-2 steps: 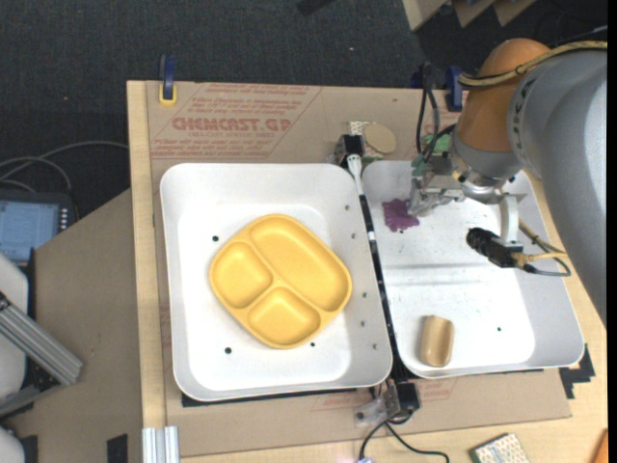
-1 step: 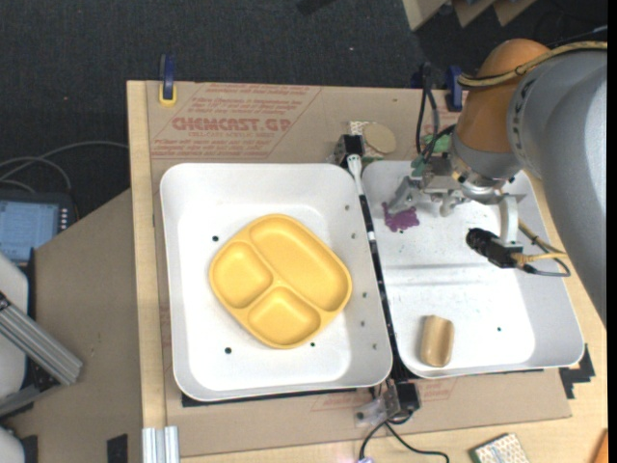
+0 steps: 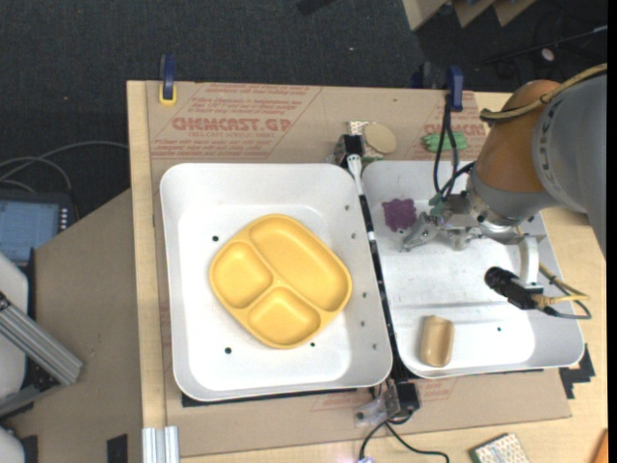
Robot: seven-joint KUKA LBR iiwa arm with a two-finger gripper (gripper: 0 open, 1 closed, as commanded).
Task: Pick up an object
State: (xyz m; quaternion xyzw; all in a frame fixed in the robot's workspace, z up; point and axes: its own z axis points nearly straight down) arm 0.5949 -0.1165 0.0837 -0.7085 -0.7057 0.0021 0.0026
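Nearest the camera, a tan cylinder [image 3: 436,340] lies by the front rim of the right bin [image 3: 501,363], well apart from anything else. It looks light and stiff, with a smooth rounded side that could roll, so a hold across its short width would probably suit it best.

In the left bin [image 3: 193,355] a yellow divided plate [image 3: 280,278] lies flat near the middle. It seems rigid and broad, with low walls that would be awkward to pinch.

Farther back in the right bin, a small purple object [image 3: 397,212] sits close to the wall shared with the left bin. It looks lumpy and light, perhaps soft, though its shape is too small to read well. The end effector [image 3: 422,235] hangs just beside it, on the arm [image 3: 540,152] that reaches in from the right. Whether the end effector is spread or closed cannot be told from this view, and nothing shows in its grasp. The purple object is judged the likely target, and a hold across its middle would keep clear of the bin wall.

At the far edge of the bench [image 3: 241,123] lie a green thing [image 3: 445,143] and a round tan disc [image 3: 380,140].
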